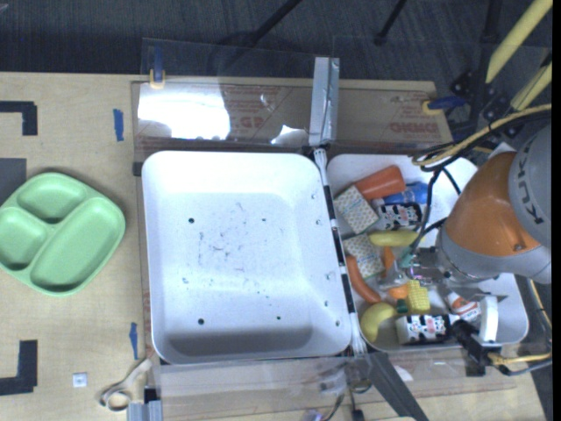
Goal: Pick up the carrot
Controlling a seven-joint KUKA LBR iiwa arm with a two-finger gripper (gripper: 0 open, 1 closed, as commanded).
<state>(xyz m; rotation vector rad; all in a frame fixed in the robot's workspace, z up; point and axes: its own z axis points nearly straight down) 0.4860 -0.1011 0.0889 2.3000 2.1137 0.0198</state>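
An orange, tapered carrot [380, 182] lies at the far end of the right bin [517, 318], beside a blue item [420, 190]. A thinner orange-red curved piece [358, 280] lies along that bin's left wall. My gripper [410, 273] is lowered into the middle of the right bin, among the clutter, below the orange band of the arm [491, 213]. It sits well nearer than the carrot and just right of the curved piece. The wrist and the surrounding items hide what is under it.
The right bin also holds a banana [394, 238], two waffle-patterned pieces [352, 207], a yellow-green fruit [378, 320], a corn cob [419, 299] and a cow-patterned bottle [426, 327]. The left bin [175, 178] adjoins it. A green divided plate [58, 231] sits far left.
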